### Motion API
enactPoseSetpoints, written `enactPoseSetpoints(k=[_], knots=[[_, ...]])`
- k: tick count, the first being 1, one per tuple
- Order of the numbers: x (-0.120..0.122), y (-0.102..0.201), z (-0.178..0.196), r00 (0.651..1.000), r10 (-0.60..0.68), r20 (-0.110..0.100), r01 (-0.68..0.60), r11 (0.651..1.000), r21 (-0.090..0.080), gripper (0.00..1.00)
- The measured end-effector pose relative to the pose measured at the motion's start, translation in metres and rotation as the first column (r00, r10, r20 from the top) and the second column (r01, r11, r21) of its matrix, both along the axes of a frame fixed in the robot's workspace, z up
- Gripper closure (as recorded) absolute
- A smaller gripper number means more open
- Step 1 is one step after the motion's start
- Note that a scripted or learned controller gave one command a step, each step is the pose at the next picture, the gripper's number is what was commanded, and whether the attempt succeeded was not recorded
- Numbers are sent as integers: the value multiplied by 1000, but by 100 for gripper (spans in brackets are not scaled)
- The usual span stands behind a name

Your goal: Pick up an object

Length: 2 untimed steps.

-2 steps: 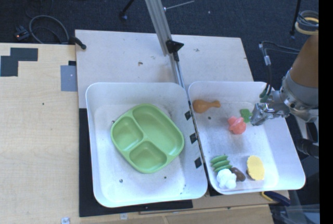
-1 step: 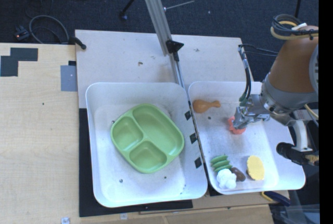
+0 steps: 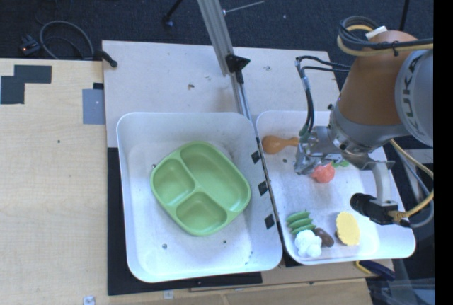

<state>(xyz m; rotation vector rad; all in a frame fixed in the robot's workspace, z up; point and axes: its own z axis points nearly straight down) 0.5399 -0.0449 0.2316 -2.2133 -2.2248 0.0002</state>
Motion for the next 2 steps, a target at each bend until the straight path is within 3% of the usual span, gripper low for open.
enactPoseSetpoints(k=[2], knots=[[-24,110,-8,1000,-2,-3,2,1000,-1,100]])
